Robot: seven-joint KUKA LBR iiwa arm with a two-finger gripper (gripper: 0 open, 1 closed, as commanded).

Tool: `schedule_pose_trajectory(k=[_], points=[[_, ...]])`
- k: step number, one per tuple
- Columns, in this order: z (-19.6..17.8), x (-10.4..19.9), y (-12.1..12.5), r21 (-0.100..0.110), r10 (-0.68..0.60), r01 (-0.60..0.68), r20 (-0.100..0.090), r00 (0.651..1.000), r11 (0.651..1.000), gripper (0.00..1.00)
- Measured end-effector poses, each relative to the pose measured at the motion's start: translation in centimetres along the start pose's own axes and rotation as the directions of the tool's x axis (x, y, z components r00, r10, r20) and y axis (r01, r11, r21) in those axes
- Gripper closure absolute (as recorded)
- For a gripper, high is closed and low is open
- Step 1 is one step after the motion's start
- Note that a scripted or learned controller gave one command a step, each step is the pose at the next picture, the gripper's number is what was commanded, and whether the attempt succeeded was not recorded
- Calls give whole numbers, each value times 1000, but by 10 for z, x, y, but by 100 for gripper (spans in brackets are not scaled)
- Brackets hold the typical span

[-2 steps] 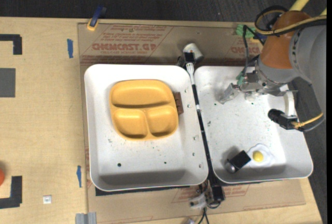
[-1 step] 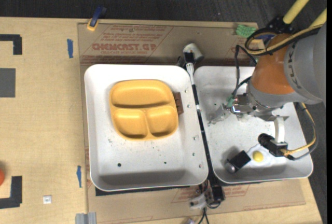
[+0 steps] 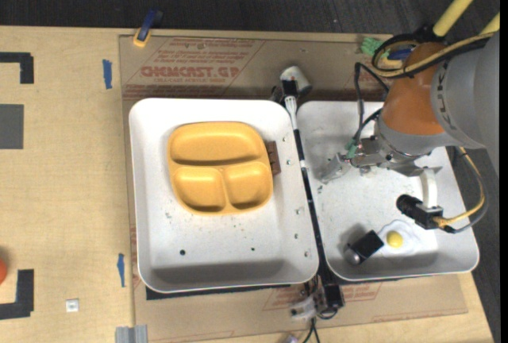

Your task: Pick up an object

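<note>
Camera view looks down on two white bins side by side on the surface. Taking the yellow divided tray (image 3: 221, 167) as the landmark: it lies flat in the middle of the left bin (image 3: 151, 198), with a small brown object (image 3: 271, 158) touching its right edge. Well to the right of the tray, over the right bin (image 3: 452, 258), the gripper (image 3: 337, 166) hangs low near the bin floor; whether it is spread or closed cannot be told, and nothing is visible in its grasp. Further right of the tray and lower sit a small black block (image 3: 363, 244) and, just beside it, a yellow and white piece (image 3: 396, 238).

The tray looks like rigid, light moulded plastic, smooth and likely slippery. Its raised rim or an inner divider ridge seems the best pinch point; the broad body is probably too wide.
</note>
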State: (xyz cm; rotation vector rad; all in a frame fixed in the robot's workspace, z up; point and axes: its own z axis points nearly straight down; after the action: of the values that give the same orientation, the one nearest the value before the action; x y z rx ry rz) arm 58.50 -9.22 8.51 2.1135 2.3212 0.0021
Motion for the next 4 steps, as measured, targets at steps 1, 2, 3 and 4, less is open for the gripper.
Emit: schedule_pose_trajectory(k=[1, 2, 3, 4], points=[[0, -3, -54, 3, 132, -132, -1, 991, 991, 0], [0, -9, 5, 1, 30, -30, 0, 1000, 1000, 0], [-11, -9, 6, -3, 31, -31, -1, 1000, 1000, 100], [-10, -9, 5, -3, 31, -31, -1, 1000, 1000, 0]])
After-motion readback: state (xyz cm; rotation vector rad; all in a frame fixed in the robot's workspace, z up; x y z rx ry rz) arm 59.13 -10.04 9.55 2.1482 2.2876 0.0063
